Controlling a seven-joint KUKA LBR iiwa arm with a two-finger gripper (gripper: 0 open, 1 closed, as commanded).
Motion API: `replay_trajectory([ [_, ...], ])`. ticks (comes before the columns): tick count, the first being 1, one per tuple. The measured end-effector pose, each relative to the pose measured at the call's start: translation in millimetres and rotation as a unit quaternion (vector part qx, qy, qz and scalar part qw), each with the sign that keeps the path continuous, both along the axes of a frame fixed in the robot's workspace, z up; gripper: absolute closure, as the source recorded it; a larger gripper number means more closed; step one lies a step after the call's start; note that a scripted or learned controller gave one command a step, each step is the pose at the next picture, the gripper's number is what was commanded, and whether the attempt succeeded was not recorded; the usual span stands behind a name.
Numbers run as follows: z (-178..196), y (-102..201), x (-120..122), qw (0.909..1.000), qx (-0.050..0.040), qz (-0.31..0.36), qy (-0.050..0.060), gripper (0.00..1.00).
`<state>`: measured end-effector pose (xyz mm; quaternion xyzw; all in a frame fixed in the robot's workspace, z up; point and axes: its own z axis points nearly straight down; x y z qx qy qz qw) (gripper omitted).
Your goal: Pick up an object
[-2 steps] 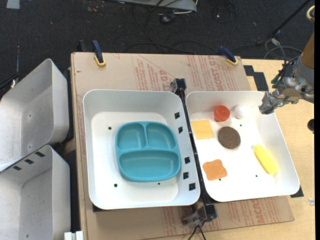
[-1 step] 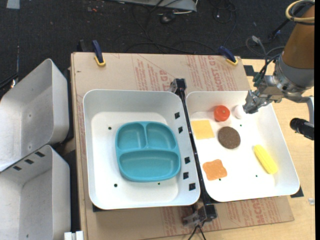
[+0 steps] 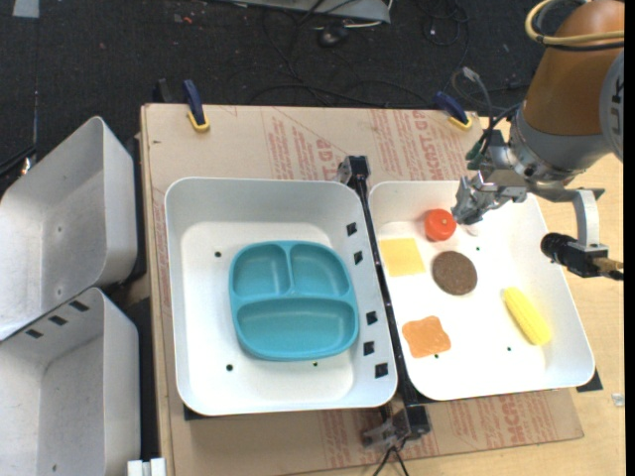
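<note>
The right bin (image 3: 556, 365) holds a red tomato (image 3: 441, 225), a yellow cheese slice (image 3: 402, 257), a round brown patty (image 3: 455, 273), a yellow corn cob (image 3: 527, 315) and an orange toast piece (image 3: 428, 336). My gripper (image 3: 470, 210) hangs over the bin's far side, just right of the tomato and close above it. Nothing shows between its fingers.
The left bin (image 3: 189, 365) holds a teal divided plate (image 3: 294, 299). A black divider (image 3: 372, 276) runs between the bins. Two blue-and-yellow clamps (image 3: 195, 105) (image 3: 454, 110) grip the board's far edge. White tubs (image 3: 60, 226) stand off the bench at left.
</note>
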<state>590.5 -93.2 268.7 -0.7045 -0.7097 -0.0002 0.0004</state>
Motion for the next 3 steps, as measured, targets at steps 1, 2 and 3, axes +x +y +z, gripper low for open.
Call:
replay_trajectory([
  [1, -17.4, 57.5, -5.9, 1.0, 0.0003, 0.0, 0.001, 1.0],
  [2, -32.7, 108.2, -12.3, 1.0, 0.0, 0.0, 0.001, 1.0],
  [3, -24.7, 158.2, -13.4, 1.0, 0.0001, 0.0, -0.001, 1.0],
])
